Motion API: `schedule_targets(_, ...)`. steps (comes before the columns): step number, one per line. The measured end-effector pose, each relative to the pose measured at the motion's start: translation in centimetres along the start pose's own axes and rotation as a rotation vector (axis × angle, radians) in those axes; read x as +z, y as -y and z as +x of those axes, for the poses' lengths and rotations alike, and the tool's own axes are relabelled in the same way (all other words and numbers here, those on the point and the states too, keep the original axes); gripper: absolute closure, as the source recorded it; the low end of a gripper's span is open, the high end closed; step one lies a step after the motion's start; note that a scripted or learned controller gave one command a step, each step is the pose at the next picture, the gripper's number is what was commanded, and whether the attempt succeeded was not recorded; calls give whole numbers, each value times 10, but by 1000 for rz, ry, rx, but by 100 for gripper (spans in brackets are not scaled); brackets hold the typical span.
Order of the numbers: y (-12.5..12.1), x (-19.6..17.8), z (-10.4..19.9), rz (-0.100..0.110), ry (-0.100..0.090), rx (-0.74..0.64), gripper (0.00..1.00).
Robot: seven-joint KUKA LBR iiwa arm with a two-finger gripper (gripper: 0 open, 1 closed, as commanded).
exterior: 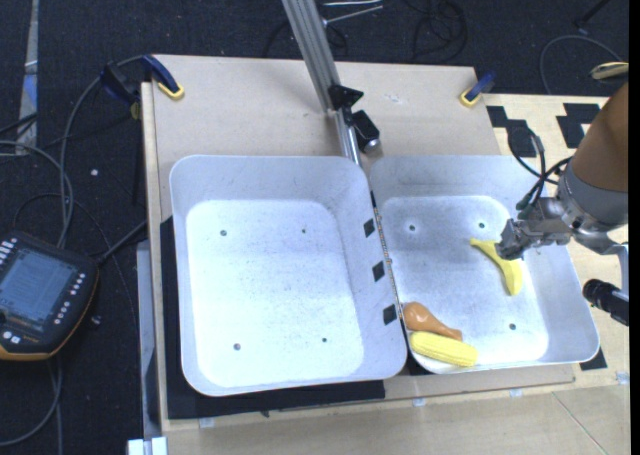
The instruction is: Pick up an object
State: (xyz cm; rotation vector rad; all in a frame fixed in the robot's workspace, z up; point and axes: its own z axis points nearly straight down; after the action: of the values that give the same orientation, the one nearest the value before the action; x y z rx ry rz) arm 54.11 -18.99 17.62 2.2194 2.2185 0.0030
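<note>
Banana (502, 265) at three o'clock in right bin (560, 343), pincer (513, 241) touching its upper end. Jaw state too blurred to tell. Best centred squarely over the fruit before closing and lifting.

Left bin (270, 283) open; right bin (440, 218) cluttered.

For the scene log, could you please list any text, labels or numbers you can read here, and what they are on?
No text is readable.
Teach pendant at the left: its screen shows content, too small and blurred to read.
Bins, banana, corn cob: no visible lettering.
</note>
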Motion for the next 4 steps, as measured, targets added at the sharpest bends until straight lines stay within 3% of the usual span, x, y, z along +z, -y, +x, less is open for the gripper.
schedule_targets(1, -1, -52, 0, -1, 0, -1, 100)
schedule_targets(2, -1, -41, 0, 5, -1, -1, 100)
schedule_targets(4, -17, -31, 105, 4, -3, -5, 100)
